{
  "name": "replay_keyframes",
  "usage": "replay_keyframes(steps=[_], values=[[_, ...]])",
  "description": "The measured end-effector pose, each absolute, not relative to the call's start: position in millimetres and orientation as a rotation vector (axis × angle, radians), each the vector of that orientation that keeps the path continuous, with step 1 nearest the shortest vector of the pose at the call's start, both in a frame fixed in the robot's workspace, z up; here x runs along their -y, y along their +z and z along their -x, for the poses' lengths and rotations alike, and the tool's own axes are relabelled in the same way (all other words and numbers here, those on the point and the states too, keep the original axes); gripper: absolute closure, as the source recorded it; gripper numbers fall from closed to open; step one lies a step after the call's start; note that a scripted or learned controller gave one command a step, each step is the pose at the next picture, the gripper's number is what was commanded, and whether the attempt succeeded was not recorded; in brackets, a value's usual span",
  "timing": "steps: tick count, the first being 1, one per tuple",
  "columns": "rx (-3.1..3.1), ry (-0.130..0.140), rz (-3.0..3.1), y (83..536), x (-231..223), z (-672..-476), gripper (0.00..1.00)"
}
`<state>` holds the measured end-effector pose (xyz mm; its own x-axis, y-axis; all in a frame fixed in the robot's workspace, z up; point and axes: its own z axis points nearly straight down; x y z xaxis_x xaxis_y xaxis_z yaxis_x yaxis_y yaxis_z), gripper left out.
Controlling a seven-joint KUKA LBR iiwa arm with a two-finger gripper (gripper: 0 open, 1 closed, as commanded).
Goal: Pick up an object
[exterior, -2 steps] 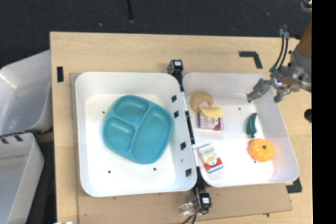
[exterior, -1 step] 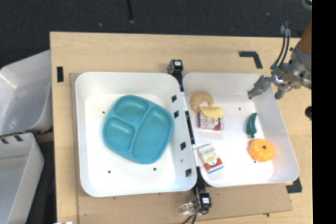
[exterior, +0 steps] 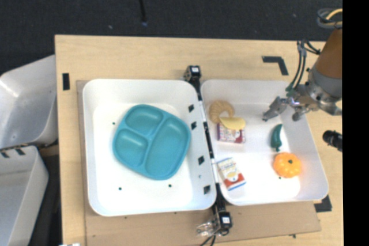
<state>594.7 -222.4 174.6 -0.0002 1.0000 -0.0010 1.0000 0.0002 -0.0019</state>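
Note:
The right bin (exterior: 259, 193) holds a tan croissant (exterior: 219, 108) with a yellow banana-like piece (exterior: 233, 123) against it, a small maroon and white pack (exterior: 230, 134), a red and white carton (exterior: 230, 173), a dark green pepper (exterior: 277, 137) and an orange pumpkin (exterior: 286, 165). My gripper (exterior: 285, 110) hangs over the bin's back right part, just above the green pepper. Its two fingers are spread wide, with nothing between them.
The left bin (exterior: 104, 187) carries a blue divided plate (exterior: 151, 141). A black divider with clips runs between the bins. White equipment stands off the bench at the left. Bare wooden bench surrounds both bins.

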Motion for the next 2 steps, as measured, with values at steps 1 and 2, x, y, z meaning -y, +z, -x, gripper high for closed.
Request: replay_keyframes(steps=[1,2], values=[[2.220,0.003,2.223,132.0,221.4,-590.1,0.00],[2.217,0.003,2.227,99.6,222.2,-590.1,0.00]])
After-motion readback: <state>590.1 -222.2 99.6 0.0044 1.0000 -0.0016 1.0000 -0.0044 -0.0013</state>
